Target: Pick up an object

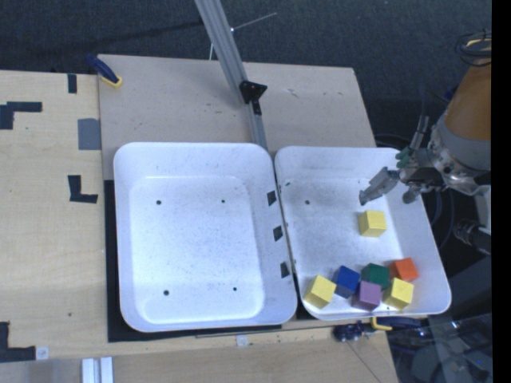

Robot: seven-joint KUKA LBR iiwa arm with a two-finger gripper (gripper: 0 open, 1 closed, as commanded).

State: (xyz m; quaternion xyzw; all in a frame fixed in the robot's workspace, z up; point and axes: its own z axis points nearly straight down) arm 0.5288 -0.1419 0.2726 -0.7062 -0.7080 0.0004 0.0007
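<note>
I have not picked up anything yet. My fingers [386, 183] hang over the right bin [319, 214], and I see nothing between them. I cannot tell if they are apart or together, because they look like one dark shape from up here.

The closest thing to grab is a lone yellow block [372, 223]. It sits just below my fingers, near the middle of the right bin. More blocks huddle at the bottom edge of that bin: another yellow block [321, 290], a blue block [347, 279], a green block [375, 274], a purple block [369, 294], an orange block [406, 269] and one more yellow block [401, 293].

My arm [471, 118] reaches in over the right bin's far side, and my wrist leans down toward the lone block. I think going down and squeezing is what is left.
</note>
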